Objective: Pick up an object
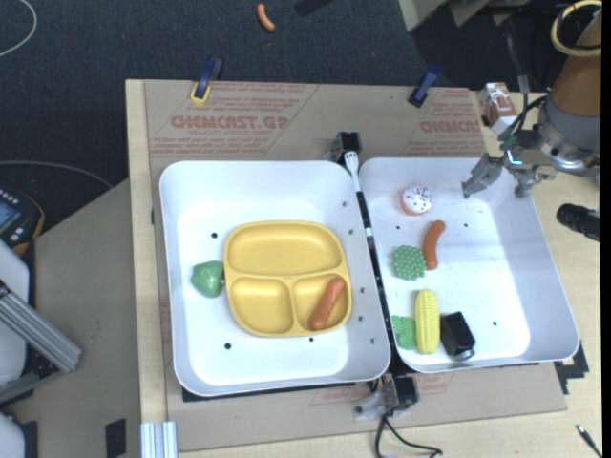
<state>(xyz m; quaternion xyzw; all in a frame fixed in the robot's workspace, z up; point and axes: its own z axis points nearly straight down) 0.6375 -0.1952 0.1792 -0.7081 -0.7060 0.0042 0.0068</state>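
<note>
Gripper (500,176) sits over the far right corner of the right bin (535,256), arm (578,93) coming in from the right. Fingers spread apart, nothing between them, jaws open.

Right bin contents: a white and pink round piece (416,199) at the far left part, well left of the gripper. Nearer, a sausage (433,243) stands lengthwise, with a broccoli (409,262) just beside it on its left. Nearer still, a corn cob (427,321) lies lengthwise, touching a green leaf piece (404,331) on its left and a black block (457,334) on its right, all close to the near rim.

Left bin (191,198) holds a yellow tray (284,276) with three compartments, roughly centered. A second sausage (327,302) lies tilted in the tray's near right compartment. A green lump (207,278) touches the tray's left edge, outside it.

Both bins rest side by side on a brown board (286,113) with red print. Far clips (203,81) hold the board at its far edge. A small orange bit (265,17) lies on the dark floor far beyond the board.
</note>
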